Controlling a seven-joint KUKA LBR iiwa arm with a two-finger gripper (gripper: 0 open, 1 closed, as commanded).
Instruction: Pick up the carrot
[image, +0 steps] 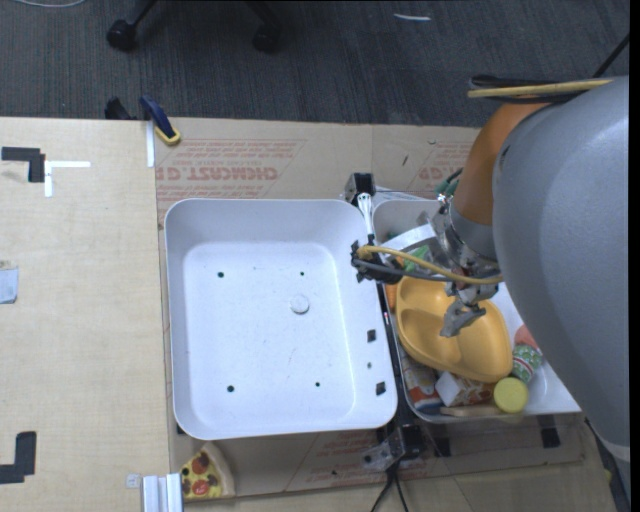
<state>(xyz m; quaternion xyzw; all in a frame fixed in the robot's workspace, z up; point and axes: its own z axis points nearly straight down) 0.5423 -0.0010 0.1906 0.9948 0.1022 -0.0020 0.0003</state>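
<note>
My gripper (461, 316) hangs low in the right bin (392, 215), with its grey tip just over a large yellow bowl-shaped object (440, 340). The arm's grey body and orange band (480, 170) cover much of that bin. A thin orange sliver (468, 410) lies at the bin's front edge under the yellow object; I cannot tell whether it is the carrot. Nothing can be made out between the fingers.
A yellow-green round cap (511, 395) and a red and green item (527, 355) lie at the right bin's front right. A yellow cable (405, 262) runs from the wrist across the divide between the bins. The left bin (185, 300) holds a small round disc (300, 305).
</note>
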